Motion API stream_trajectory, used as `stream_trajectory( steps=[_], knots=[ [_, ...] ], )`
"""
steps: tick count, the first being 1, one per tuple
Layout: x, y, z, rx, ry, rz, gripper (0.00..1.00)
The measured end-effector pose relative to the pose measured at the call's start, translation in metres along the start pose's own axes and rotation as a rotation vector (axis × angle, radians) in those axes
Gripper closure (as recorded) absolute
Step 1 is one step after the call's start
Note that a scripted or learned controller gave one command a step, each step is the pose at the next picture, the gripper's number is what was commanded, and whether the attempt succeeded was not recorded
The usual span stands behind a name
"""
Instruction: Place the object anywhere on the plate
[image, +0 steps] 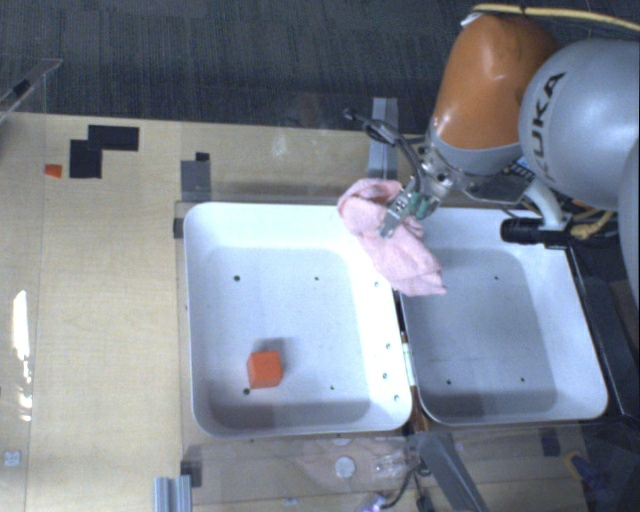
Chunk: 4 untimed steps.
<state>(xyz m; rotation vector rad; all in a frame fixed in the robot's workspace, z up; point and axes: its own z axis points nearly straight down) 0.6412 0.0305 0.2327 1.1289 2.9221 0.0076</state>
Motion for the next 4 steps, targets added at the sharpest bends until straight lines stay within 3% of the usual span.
stream_trajectory(
  steps=[2,4],
  knots=[
    [0.101,0.035,0.005,-0.002,0.002,-0.741,1.00],
    [0.194,0.050,0.007,-0.002,0.004,-0.743,1.00]
  ],
)
